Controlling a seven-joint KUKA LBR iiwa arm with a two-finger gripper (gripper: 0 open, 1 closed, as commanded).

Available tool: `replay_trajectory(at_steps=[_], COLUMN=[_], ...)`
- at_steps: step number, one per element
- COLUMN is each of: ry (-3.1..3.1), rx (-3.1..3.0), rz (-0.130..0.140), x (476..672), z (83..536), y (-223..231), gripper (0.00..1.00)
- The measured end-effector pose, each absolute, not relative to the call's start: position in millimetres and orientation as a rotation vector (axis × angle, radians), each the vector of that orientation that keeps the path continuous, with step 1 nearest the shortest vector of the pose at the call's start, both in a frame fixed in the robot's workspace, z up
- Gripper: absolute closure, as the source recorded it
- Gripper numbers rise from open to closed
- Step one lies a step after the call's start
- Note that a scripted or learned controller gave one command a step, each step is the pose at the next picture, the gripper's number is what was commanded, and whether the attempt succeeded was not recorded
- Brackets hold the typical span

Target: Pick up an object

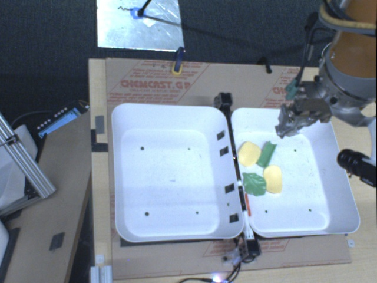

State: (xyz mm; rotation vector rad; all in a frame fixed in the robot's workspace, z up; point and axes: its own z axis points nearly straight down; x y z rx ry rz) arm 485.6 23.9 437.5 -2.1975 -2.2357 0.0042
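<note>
1. Four small objects lie clustered in the right bin [336, 158], near its left wall: a yellow piece [249, 154], a dark green strip [267, 154] leaning against it, a green leaf-like piece [254, 183] below, and a second yellow piece [273, 179] touching that leaf. Bunched this tightly, they leave little free room around any one of them for a clean grasp.
2. Over the same bin's upper right part hangs the gripper [287, 128], raised above the floor and apart from the cluster, up and to its right. Whether the fingers are spread or closed I cannot tell; they blur into a dark grey mass, and nothing shows between them.
3. Beside it, the left bin [171, 117] has only a few dark specks on its floor.
4. Both bins rest on a cardboard sheet [153, 81] on the desk [70, 170], presumably to keep them level and aligned.
5. My judgement: the pick is not yet made, and the arm must travel down and left to reach a piece.
</note>
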Motion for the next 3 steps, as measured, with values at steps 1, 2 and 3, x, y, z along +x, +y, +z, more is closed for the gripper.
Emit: replay_trajectory(at_steps=[1,2,3], ry=[-2.228,-2.232,-2.229], rx=[-2.22,-2.217,-2.209], rz=[-0.007,-0.01,0.005], x=[486.9,486.8,486.3], z=[476.2,516.3,440.1], y=[9.7,37.0,91.7], gripper=[1.0,1.0,1.0])
